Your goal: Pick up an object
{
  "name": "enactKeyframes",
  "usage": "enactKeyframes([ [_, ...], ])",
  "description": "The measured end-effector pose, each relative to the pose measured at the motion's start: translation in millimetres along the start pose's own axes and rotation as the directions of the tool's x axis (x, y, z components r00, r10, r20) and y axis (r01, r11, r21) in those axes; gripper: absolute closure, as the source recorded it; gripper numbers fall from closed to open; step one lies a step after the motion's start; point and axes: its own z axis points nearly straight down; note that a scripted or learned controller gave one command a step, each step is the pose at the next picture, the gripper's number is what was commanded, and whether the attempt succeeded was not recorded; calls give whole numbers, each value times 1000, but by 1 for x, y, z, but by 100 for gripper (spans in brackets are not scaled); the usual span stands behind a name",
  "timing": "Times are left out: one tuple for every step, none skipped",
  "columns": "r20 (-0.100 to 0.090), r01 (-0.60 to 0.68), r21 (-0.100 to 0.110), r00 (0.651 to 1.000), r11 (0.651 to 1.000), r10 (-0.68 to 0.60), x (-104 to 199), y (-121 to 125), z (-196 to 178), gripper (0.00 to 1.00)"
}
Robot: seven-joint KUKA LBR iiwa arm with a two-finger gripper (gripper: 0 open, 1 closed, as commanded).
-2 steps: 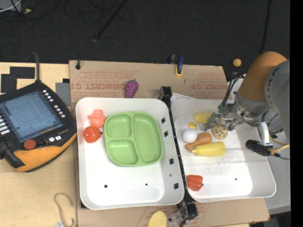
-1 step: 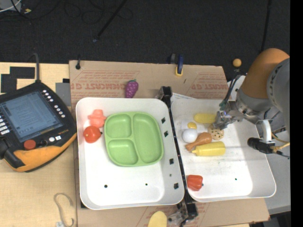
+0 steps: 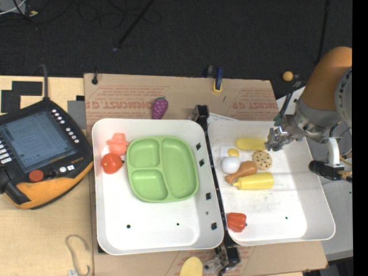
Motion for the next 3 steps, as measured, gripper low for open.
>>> enactKeyframes([
  [1,0,-2,1000,1000,0,-2,5,-44,100],
  [1,1,-1,1000,1000,-1,-4,5,-84,100],
  [-3,0,5,1000,1000,0,54,-17,-85,100],
])
